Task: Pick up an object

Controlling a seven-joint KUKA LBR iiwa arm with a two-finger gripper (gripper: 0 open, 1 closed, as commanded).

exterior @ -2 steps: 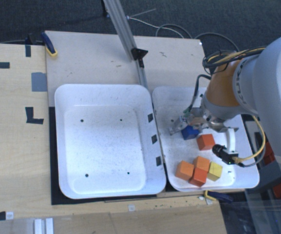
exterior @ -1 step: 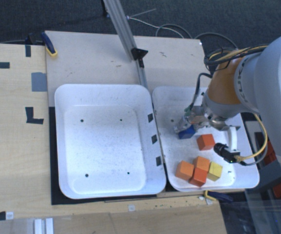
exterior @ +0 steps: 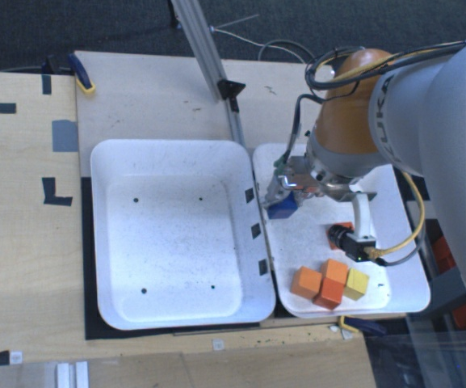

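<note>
My gripper [exterior: 283,200] hangs over the left side of the right bin [exterior: 406,297], close to the wall it shares with the left bin. A small blue block [exterior: 282,209] shows between its fingertips, and the gripper is shut on it. The grey arm with its orange band [exterior: 350,132] covers the back of that bin. Near the bin's front edge lie two orange blocks [exterior: 305,281], a red-orange block [exterior: 327,298] and a yellow block [exterior: 356,284], packed together.
The left bin [exterior: 103,176] stands beside the right one. A metal post [exterior: 204,47] slants down from the back to the bins' shared corner. A black and orange piece [exterior: 342,236] on the arm's cable hangs above the blocks.
</note>
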